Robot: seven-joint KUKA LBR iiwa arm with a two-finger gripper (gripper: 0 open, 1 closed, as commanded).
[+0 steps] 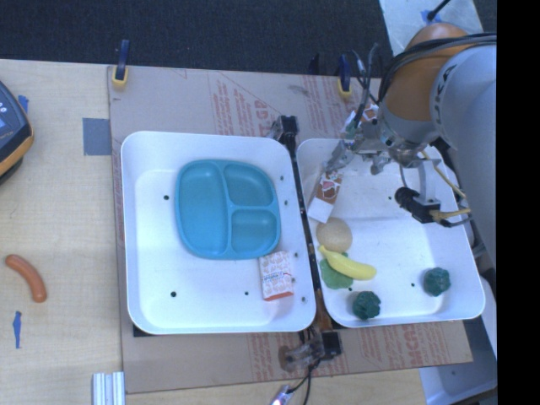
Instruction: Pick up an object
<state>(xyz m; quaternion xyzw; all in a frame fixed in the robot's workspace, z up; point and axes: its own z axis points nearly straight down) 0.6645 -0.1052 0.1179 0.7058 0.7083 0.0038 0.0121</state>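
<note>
My gripper (353,145) hangs over the far left corner of the right bin (460,310), below the orange band of the arm. Just beneath and left of it lies a small brown-and-white carton (326,194), tilted against the bin's left wall. I cannot see whether the carton is touched. Further forward in the same bin sit a beige round item (335,234), a yellow banana (348,267) over a light green piece (331,278), a dark green broccoli (365,305) and a teal lump (436,281).
The left bin (139,226) holds a blue divided plate (228,207) and a small white-and-red packet (276,275) near its front right corner. An orange sausage (27,277) lies on the bench at the left. A dark device (10,133) sits at the left edge.
</note>
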